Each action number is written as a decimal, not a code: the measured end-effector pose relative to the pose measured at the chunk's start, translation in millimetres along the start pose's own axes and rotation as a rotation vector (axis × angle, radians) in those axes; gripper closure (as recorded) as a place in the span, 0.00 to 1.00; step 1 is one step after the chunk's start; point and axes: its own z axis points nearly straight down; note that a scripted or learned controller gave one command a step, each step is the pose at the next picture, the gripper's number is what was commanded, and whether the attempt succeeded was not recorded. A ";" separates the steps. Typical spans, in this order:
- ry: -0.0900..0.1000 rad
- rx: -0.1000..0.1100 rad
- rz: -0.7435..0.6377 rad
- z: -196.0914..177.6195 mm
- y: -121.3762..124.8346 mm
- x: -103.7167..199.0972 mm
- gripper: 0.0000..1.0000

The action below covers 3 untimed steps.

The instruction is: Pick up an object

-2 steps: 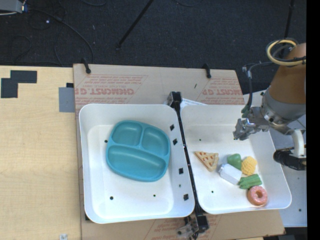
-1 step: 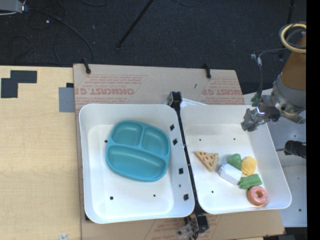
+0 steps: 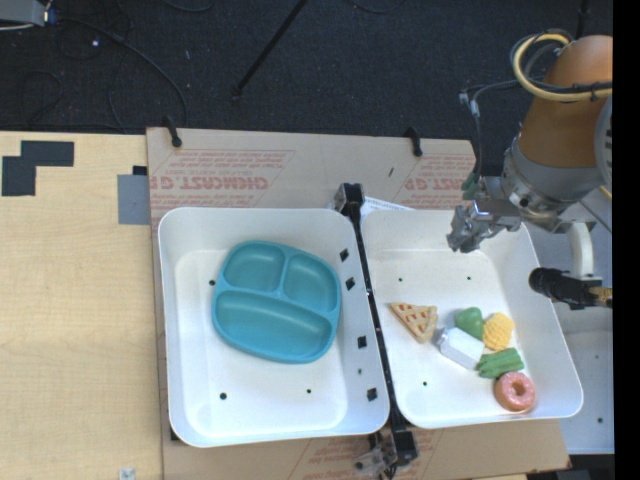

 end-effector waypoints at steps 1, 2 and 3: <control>0.000 0.002 0.000 -0.9 6.0 57.4 1.00; 0.000 0.003 0.000 18.0 20.9 107.3 1.00; -0.001 0.001 0.000 13.8 27.7 158.1 1.00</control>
